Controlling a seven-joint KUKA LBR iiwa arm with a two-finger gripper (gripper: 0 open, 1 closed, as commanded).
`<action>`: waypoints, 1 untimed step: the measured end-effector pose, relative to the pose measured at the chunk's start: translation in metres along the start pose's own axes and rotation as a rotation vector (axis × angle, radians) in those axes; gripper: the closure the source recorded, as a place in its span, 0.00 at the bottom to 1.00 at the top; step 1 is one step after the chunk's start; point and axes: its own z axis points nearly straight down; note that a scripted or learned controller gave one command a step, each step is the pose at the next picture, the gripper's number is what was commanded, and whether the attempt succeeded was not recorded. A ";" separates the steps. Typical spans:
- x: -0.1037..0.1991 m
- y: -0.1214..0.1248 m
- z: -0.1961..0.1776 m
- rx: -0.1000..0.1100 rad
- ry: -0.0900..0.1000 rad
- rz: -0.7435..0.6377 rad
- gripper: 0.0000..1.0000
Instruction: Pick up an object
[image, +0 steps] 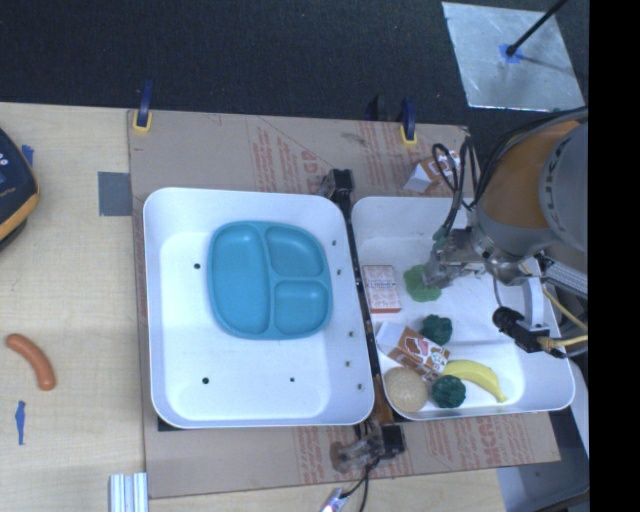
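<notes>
Gripper (440, 268) hangs low in the right bin (395, 215), its tip over a light green object (420, 283); whether it grips that piece I cannot tell, since the wrist hides the tip. Just beside it to the left lies a small red-and-white packet (380, 288). Nearer the camera sit a dark green piece (436, 328), a brown snack wrapper (419, 351), a banana (476, 376), another dark green piece (447, 393) and a pale round item (405, 389). Well to the left, a blue divided plate (268, 279) rests in the left bin (170, 330).
</notes>
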 end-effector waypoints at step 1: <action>0.000 0.000 0.000 0.000 0.000 0.000 0.00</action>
